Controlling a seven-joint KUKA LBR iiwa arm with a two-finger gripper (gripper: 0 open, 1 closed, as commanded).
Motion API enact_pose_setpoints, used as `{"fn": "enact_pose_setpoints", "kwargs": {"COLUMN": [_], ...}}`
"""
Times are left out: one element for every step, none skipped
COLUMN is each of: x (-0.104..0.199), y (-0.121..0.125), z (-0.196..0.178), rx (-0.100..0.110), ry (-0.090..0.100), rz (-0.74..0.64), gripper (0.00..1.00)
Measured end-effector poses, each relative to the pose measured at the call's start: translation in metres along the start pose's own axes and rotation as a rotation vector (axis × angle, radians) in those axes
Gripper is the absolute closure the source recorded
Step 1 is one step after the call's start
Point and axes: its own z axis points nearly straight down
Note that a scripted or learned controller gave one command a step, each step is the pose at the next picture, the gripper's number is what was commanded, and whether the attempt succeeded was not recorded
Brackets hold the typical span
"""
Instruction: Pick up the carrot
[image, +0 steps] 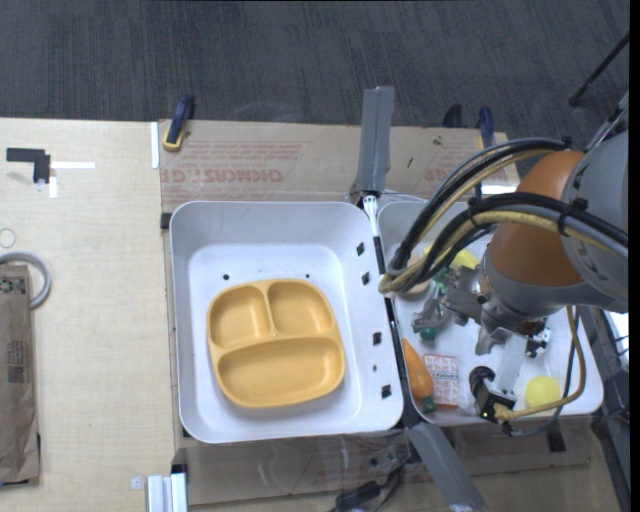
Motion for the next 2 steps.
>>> {"fn": "enact_pose_setpoints", "kwargs": {"x": [-0.048,-0.155], "y": [0.021,0.07], "z": [0.0,0.099], "rx": [-0.002,-0.003], "ry": [0.0,0.003], "rz": [-0.089,-0.156], "gripper": [0.0,0.0]}}
